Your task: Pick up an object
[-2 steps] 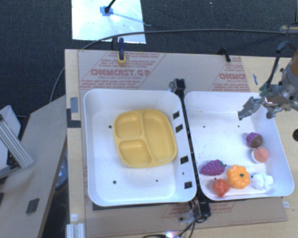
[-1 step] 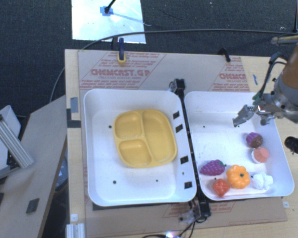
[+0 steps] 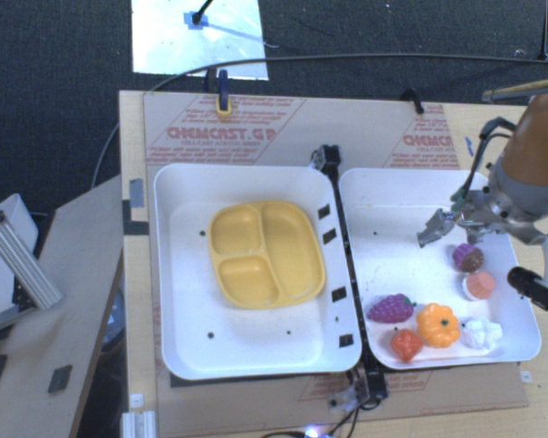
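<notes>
My gripper hangs over the upper right part of the right bin, its two fingers spread open with nothing between them. Just below it lies a small maroon ball-like piece. Under that sits a salmon round piece. Along the bin's near edge lie a purple grape bunch, a red strawberry, an orange pumpkin-like toy and a white piece. The arm's orange band covers the bin's far right corner.
The left bin holds a yellow divided plate at its middle. A black hinged divider runs between the bins. The left half of the right bin shows bare white floor. A black part of the arm juts over the right rim.
</notes>
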`<action>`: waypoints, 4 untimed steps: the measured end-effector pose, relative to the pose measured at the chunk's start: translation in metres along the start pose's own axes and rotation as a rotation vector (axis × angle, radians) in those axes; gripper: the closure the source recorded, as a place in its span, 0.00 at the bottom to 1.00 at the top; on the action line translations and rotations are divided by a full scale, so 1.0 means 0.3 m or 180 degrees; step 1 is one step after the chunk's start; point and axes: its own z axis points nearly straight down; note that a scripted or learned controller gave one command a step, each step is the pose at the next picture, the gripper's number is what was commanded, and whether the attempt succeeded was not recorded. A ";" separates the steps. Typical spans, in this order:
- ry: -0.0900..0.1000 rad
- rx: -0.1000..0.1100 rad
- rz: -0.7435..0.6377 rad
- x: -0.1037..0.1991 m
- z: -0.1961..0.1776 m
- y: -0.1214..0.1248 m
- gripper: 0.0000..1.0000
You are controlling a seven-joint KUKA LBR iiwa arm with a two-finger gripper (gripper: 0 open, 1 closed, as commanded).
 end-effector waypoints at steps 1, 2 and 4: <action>0.0002 0.0002 0.0001 -0.004 0.140 0.007 0.00; -0.0004 -0.0016 0.0001 -0.005 0.096 0.012 1.00; -0.0004 -0.0016 -0.0009 -0.038 -0.179 0.030 1.00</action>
